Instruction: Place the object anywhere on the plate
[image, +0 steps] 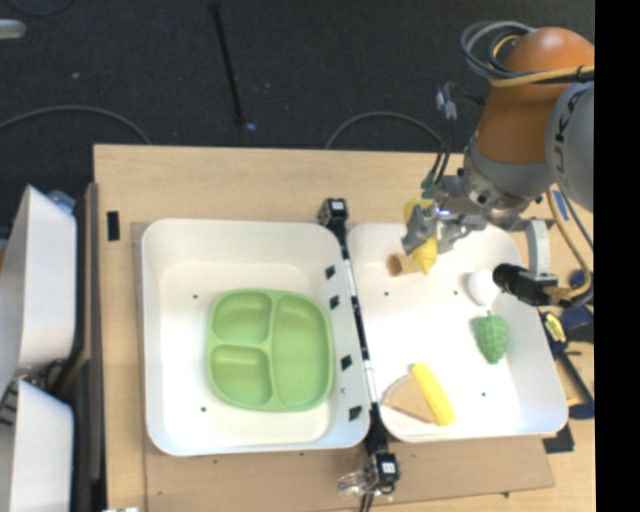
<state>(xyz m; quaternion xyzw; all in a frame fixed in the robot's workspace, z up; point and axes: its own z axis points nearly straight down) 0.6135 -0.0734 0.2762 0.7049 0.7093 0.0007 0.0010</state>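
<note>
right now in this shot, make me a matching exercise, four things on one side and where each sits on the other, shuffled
Things:
1. green plate
2. green leafy toy
3. yellow block on the tan wedge
4. tool

Places:
A. near front edge of the right bin
B. back left part of the right bin, over a yellow item
C. middle of the left bin
D. right side of the right bin

Pairs: 1-C, 2-D, 3-A, 4-B
</note>
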